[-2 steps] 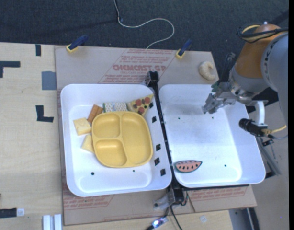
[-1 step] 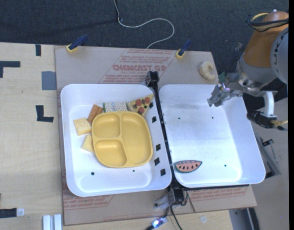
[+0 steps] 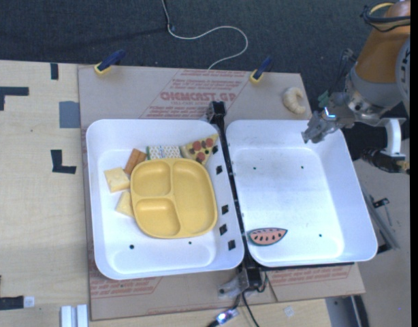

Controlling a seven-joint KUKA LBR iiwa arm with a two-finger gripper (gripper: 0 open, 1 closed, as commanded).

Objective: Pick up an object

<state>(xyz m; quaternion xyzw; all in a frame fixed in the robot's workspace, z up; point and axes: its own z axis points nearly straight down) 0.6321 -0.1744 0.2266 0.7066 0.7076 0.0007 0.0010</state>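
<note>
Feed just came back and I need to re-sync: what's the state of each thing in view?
Gripper: over the right bin's far right corner, nothing seen between its fingers.
Watermelon slice: flat in the right bin, near edge.
Yellow divided plate: upright in the left bin, partly covering toy food pieces.
Pizza slice: flat, behind the plate.

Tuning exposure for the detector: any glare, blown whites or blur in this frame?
Camera view: white bins bright but not blown, speckles and holes readable; soft shadow around the yellow plate; watermelon slice sharp; gripper slightly soft, small in frame; mild noise on the dark floor.
</note>
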